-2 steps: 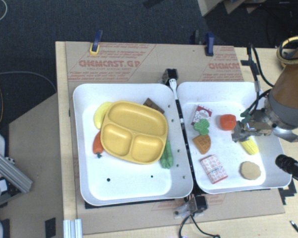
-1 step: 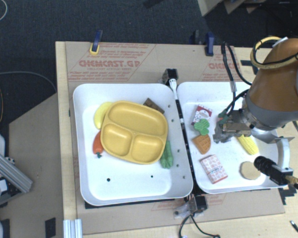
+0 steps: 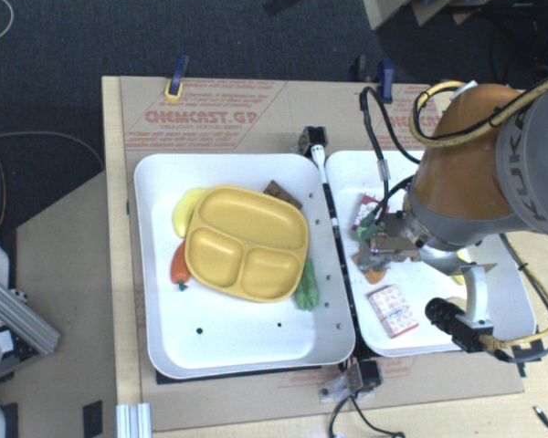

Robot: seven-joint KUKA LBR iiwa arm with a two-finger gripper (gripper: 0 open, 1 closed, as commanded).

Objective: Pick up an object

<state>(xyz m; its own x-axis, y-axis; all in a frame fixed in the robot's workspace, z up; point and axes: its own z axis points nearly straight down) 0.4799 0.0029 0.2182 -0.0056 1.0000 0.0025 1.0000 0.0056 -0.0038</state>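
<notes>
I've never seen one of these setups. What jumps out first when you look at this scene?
The big yellow divided tray in the left bin catches the eye first, lying on top of smaller items that peek out around its edges. Next is the bulky arm with its orange band, looming over the right bin, where a small red-patterned packet lies near the front.

Glossy yellow plastic divided tray, smooth white plastic bins, matt brown paper-covered bench with red print, satin orange and grey arm casing, small printed paper-like packet in the right bin
</notes>
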